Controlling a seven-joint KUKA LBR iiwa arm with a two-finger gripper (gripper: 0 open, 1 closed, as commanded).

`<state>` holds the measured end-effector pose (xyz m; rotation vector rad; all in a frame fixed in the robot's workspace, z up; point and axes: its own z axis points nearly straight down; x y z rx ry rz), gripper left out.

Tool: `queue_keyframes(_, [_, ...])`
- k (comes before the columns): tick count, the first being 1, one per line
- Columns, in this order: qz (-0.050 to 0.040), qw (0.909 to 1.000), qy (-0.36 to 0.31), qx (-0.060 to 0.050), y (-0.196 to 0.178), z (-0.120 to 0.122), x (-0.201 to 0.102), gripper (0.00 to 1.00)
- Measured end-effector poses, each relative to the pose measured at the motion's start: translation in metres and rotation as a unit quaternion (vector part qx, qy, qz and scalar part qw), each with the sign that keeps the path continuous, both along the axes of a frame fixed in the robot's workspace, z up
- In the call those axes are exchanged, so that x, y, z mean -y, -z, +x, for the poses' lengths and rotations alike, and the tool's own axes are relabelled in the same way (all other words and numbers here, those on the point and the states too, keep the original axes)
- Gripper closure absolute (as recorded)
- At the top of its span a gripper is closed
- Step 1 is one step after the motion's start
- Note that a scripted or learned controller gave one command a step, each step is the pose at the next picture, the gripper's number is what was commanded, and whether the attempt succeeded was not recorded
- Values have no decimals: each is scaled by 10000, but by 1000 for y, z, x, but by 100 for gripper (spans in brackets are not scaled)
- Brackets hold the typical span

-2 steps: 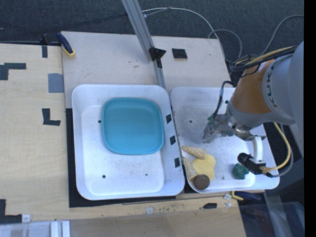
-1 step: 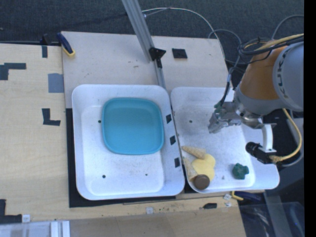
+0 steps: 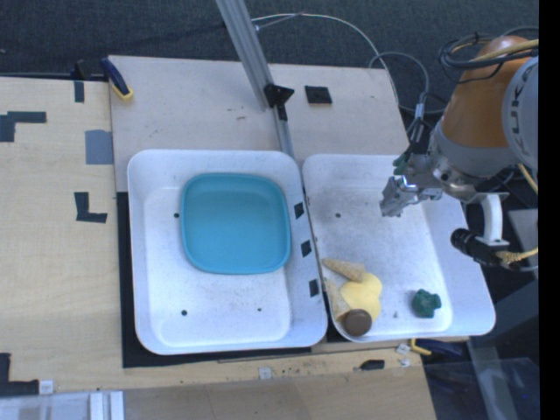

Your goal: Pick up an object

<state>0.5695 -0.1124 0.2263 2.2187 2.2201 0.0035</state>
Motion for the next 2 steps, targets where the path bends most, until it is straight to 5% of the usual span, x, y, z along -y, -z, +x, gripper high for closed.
queue_keyframes(1, [0,10000,2,-2,-43,1,0,100])
queue_keyframes(2, [7,10000,-18,-21,-37,7,-53,100])
